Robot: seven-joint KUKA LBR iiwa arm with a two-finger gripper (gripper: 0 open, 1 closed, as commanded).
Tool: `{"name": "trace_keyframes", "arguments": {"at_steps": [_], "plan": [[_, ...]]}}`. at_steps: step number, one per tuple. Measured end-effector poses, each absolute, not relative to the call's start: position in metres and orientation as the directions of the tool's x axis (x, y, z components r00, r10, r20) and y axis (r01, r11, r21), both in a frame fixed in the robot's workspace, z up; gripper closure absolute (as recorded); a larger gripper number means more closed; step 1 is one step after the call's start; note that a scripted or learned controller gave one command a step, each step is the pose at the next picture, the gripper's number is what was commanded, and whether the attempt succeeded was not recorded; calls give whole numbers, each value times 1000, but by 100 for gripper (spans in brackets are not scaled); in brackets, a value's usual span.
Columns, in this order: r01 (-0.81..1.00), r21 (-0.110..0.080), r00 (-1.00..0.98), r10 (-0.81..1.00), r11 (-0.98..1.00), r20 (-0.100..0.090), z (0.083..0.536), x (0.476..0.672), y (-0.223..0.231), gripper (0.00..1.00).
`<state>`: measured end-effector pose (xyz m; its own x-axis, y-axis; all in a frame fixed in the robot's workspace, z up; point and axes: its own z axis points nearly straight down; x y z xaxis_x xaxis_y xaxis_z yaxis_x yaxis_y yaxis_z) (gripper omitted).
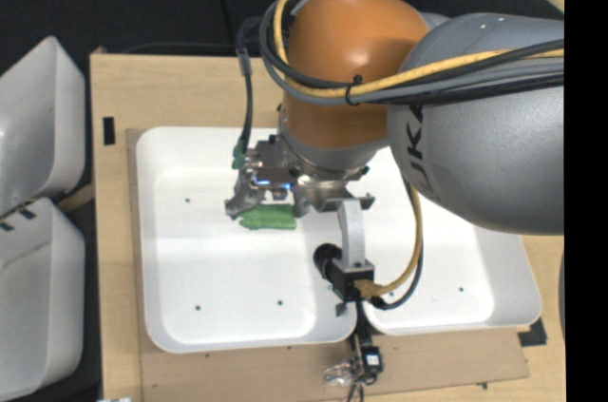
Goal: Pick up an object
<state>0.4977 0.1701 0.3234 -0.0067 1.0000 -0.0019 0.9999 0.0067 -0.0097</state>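
Observation:
A small green oblong object (267,219) lies on the floor of the left white bin (190,286), near its middle right. My gripper (258,188) hangs directly over it, reaching down from the orange wrist (347,58). Its metal tips sit at the green object's upper edge. The wrist body hides most of the gripper.
The right white bin (475,296) lies under the grey arm (494,115), largely covered by it. A black fitting with a yellow cable (347,277) hangs over the rim between the bins. White bulky shapes (33,201) stand off the bench's left edge.

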Motion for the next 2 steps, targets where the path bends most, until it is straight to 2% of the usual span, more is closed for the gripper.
{"name": "trace_keyframes", "arguments": {"at_steps": [1, 2], "plan": [[1000, 6, -10, 1000, 10, 4, 390, 489, 226, 100], [1000, -10, 0, 1000, 0, -6, 273, 489, 221, 100]]}}
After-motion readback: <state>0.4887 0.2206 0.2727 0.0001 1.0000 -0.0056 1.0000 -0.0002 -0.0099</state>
